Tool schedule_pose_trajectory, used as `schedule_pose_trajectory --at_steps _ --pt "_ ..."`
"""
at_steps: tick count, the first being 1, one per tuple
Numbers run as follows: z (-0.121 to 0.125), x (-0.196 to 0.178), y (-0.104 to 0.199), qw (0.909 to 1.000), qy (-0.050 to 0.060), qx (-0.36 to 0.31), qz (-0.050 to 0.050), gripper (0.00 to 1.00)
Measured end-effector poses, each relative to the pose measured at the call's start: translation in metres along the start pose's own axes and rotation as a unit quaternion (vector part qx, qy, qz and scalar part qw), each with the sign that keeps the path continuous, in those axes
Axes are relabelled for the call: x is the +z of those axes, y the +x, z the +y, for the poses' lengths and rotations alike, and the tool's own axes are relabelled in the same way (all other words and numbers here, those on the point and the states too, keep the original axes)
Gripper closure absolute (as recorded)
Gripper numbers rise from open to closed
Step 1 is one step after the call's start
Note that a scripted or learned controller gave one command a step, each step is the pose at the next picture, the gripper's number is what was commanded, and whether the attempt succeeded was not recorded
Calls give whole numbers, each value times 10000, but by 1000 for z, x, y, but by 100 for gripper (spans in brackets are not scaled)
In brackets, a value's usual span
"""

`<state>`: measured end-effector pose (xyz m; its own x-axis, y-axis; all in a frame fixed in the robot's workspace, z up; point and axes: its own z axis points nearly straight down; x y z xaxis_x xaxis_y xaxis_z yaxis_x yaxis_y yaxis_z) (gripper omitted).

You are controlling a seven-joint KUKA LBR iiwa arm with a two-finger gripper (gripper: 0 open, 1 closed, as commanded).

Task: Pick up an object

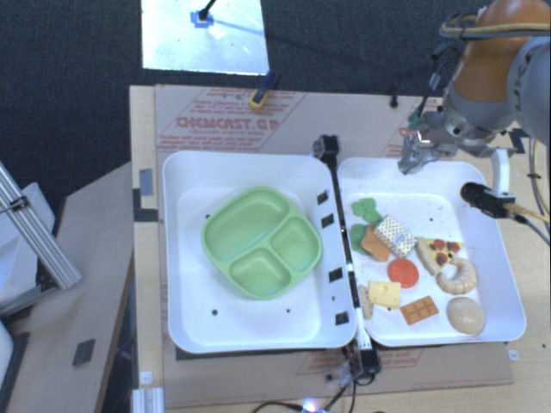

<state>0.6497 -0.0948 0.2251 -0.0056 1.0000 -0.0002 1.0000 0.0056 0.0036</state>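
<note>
Right bin holds the toy food, clustered in its middle and near half; green leafy piece at the far left of the cluster, touching an orange piece; silver checkered block lying tilted against the orange piece; pizza slice just right of the block; red disc below the block; curled shrimp-like piece beside the disc, under the pizza; yellow cheese wedge near the divider; brown waffle square just right of it; pale egg-shaped piece at the near right.

Gripper hangs over the far left corner of the right bin, well apart from the food; nothing seen between its tips; how wide they stand cannot be told at this size.

Arm enters from the upper right, orange band on top; a black fitting sits at the bin's right wall.

Left bin carries 1 green 3-compartment plate, set at a slant; 2 bins touch along a black-clipped seam.
</note>
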Motion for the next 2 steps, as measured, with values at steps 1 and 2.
schedule_pose_trajectory --at_steps 1,2 --pt "-43 9 23 10000 27 2 6 100" --pt "-98 6 44 10000 27 20 7 100"
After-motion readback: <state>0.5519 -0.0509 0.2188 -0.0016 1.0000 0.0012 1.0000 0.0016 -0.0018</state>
